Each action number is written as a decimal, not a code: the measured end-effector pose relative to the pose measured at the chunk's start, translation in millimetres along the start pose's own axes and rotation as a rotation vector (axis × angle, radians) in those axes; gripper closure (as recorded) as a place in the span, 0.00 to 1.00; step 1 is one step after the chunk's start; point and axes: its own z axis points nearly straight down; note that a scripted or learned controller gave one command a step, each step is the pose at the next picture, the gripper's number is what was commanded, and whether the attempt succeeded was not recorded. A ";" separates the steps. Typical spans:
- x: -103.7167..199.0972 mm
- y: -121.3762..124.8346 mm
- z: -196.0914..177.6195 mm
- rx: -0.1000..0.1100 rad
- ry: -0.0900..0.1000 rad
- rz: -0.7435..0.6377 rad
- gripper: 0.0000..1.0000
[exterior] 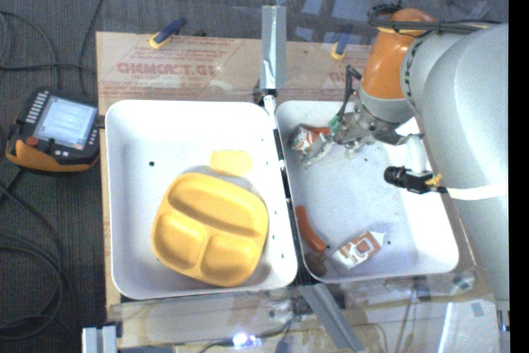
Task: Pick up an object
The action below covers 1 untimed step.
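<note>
In the right bin, a small crumpled red, white and green wrapper lies at the back left corner. My gripper reaches down from the orange-banded wrist and sits right beside the wrapper, touching or nearly touching its right edge. A brown sausage lies along the bin's front left wall. An orange and white packet rests near the front wall. The left bin holds a yellow divided tray and a small pale yellow piece just behind it.
The grey arm body covers the right bin's right side, with a black fitting sticking out over the bin. The wall between the bins is close to the gripper's left. A teach pendant lies left of the bench.
</note>
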 end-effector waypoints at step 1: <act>1.8 8.4 0.6 0.019 0.003 -0.014 0.00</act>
